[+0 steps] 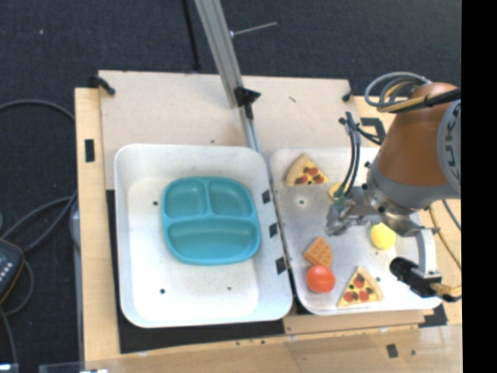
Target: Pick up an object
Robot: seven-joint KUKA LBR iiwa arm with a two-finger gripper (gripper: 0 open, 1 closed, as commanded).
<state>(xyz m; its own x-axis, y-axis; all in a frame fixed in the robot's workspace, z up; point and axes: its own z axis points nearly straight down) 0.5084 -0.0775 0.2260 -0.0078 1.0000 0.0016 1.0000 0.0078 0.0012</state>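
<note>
Arm poised low in the right bin, nothing picked yet.

Left bin [140, 301] holds a teal divided plate [210, 220]; in the right bin [299, 298], waffle piece [318, 252] and red ball [320, 279] lie just below-left of the gripper [337, 222], whose grasp I cannot tell; next, it likely needs centring and lowering onto one.

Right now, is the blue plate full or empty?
Empty. The blue divided plate lies flat in the left bin, and all three of its compartments show bare blue.

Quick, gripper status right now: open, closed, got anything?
Gripper: cannot be told from this view; it sits low in the right bin, above the waffle piece, with nothing seen held.
</note>
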